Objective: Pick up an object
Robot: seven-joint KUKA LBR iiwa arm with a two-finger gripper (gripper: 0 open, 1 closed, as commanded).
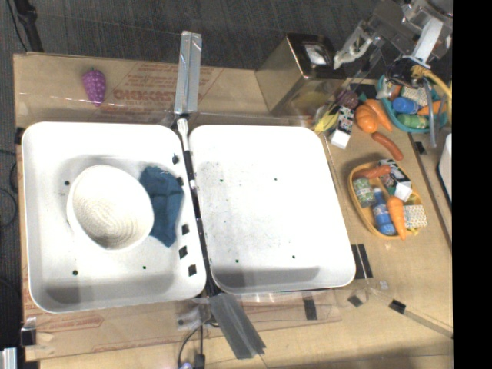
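I am logging the task as not yet started in any way that shows. Taking the left bin (46, 283) as my landmark, two candidates are lying inside it: a pale woven hat (110, 207) toward its middle, and a blue cloth (164, 201) touching the hat's right edge, near the bin's right wall. Neither is being lifted; both are resting on the bin floor. The right bin (269, 206) is sitting just beside the landmark. A purple fruit (94, 85) is lying on the bench beyond the left bin's far rim, outside both bins.

The arm (419, 21) is sitting well apart from the left bin, far up and to the right, over a clutter of toys. I cannot tell the hand's state.

Everything is remaining: approach, descent, grasp, lift.
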